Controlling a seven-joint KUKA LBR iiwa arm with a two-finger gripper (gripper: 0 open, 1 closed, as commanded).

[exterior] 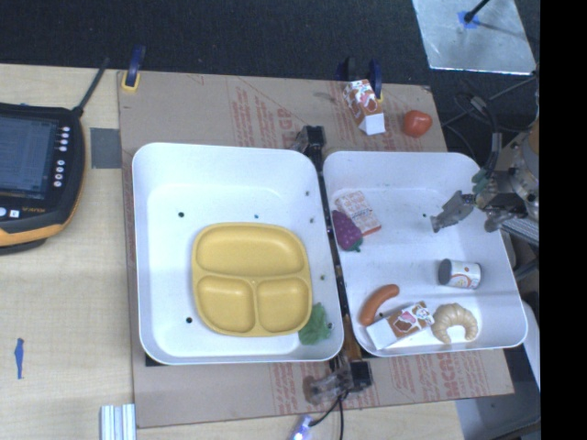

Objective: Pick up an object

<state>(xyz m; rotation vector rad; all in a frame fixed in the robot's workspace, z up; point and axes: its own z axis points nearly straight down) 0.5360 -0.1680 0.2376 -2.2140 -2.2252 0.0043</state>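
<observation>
Approach before the pick: choosing a target in the right bin

Table (64, 319) first: it carries two white bins side by side. The left bin (165, 181) holds a yellow divided tray (250, 278), with a small green piece (315, 325) tucked just beside the tray's near right corner. The right bin (404, 177) holds the loose things a pick could take: a croissant (456, 322) and a small printed carton (406, 322) near the front wall, a sausage (379, 302) touching or almost touching that carton, a small cup (459, 273) lying on its side, a flat packet (358, 209) and a purple piece (346, 230) close against the left wall.

The end effector (451, 214) sits at the right bin's far right side, low over bare floor, with nothing between its fingers; whether they stand open or closed I cannot tell at this angle.

Judging by position, the cup is the nearest candidate and stands apart from its neighbours, so it looks the cleanest choice. A good approach would centre above it, turn the fingers across its short width rather than its length, and descend straight. The front cluster is riskier: the carton, sausage and croissant lie close enough that a finger could land on a neighbour. Things hugging the wall leave little room for one finger.
</observation>
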